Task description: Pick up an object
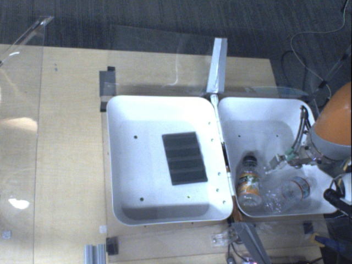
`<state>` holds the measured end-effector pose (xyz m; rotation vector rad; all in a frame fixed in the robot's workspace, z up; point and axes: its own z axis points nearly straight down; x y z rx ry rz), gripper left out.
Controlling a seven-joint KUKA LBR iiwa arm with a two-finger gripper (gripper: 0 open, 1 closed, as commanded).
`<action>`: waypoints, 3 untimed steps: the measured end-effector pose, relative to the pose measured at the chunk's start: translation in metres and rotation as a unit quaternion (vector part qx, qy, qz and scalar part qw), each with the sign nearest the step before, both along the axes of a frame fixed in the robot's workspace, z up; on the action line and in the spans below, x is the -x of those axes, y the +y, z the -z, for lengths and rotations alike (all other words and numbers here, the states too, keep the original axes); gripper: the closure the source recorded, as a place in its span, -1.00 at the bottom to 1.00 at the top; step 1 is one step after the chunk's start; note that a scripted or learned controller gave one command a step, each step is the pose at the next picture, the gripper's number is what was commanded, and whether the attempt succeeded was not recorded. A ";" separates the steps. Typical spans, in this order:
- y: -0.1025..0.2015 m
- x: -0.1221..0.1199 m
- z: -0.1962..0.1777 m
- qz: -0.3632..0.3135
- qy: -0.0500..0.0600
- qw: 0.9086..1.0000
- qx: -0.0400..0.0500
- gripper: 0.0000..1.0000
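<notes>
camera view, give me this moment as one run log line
arm: over right bin | gripper: near bottle, grip unclear | left bin: dark ridged pad

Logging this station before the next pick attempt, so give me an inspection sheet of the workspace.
Surface: wooden bench bearing two white bins.
Job's things: black ridged block in the left bin; bottle with orange label and clear plastic items in the right bin.
Clutter: nothing seen.
Grippers: gripper low over the right bin, beside the bottle.
Cables: loose leads on the floor at upper right.
Surroundings: dark carpet.
</notes>
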<state>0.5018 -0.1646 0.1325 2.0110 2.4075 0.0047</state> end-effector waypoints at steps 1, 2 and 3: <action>-0.027 0.006 0.044 0.071 -0.002 0.997 -0.001 -1.00; -0.041 -0.037 0.044 0.067 -0.003 0.998 0.001 -1.00; -0.041 0.007 0.043 0.003 -0.003 1.000 0.001 -1.00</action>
